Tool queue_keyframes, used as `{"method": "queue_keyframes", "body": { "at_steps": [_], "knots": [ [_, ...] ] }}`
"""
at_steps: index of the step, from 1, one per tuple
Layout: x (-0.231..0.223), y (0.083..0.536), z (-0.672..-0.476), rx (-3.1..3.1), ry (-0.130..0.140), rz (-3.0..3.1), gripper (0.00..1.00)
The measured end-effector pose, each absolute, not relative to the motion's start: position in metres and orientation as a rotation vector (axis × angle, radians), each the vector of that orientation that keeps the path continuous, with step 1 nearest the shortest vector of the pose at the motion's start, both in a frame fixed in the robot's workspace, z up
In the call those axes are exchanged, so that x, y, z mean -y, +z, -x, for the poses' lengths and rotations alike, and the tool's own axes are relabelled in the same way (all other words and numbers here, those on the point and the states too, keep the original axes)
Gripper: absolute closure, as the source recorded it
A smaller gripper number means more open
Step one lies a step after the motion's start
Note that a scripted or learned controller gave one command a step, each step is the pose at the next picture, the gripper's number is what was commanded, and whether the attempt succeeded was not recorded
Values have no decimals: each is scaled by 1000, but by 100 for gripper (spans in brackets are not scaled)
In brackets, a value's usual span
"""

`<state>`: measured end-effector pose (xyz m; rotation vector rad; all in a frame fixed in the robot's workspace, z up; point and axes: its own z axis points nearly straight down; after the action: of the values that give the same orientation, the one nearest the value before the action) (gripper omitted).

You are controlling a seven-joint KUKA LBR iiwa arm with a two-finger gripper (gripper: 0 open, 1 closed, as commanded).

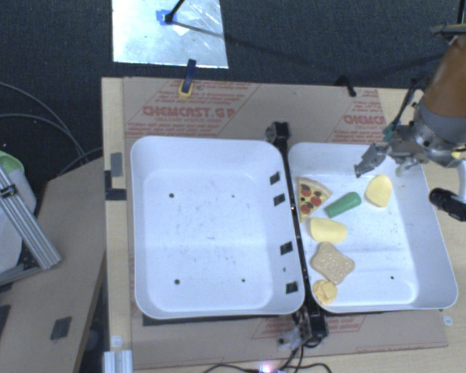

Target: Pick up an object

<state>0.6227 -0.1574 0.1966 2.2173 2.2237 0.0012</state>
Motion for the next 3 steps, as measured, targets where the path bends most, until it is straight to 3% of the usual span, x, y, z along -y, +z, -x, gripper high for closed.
{"method": "queue_keyframes", "body": {
  "at_steps": [1,2,3],
  "knots": [
    [126,111,-572,-2230,-6,-2227,0],
    [87,83,-500,-2226,-1,-2222,0],
    [90,120,-511,-2222,5,-2214,0]
  ]
}}
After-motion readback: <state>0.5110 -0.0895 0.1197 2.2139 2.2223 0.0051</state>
